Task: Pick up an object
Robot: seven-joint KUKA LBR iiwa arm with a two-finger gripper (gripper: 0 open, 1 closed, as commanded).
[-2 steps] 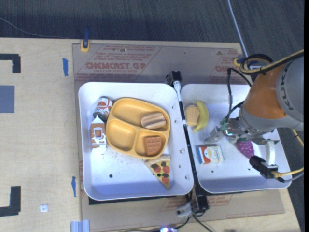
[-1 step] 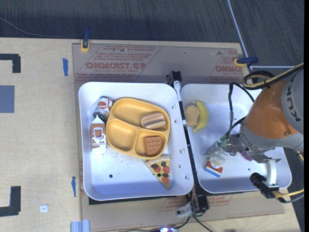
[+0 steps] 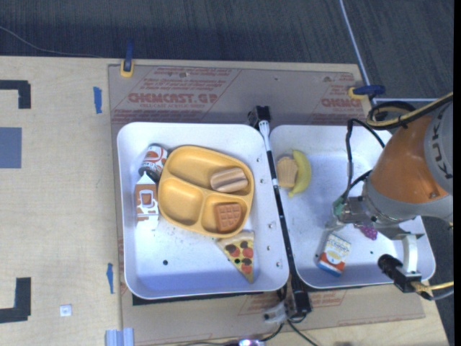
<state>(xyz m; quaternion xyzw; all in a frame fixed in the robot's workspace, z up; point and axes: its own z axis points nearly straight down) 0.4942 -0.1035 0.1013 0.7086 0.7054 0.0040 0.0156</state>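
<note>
Two bins: side by side
Left bin (image 3: pixel 130 193): yellow divided plate (image 3: pixel 180 197), pizza slice (image 3: pixel 241 252)
Right bin (image 3: pixel 317 207): banana (image 3: pixel 302 171), small carton (image 3: pixel 333 254)
Carton: white, orange base, near front wall
Gripper (image 3: pixel 347 216): above carton, can't tell its state

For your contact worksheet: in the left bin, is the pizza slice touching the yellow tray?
Touching. The camera view shows the pizza slice with its wide top edge meeting the yellow tray at the waffle compartment's lower rim, with no white gap between.

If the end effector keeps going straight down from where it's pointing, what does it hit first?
Probably the small carton lying in the right bin, which sits just below the end effector. Depth is unclear from this slanted view, so it could land on bin floor beside it.
</note>
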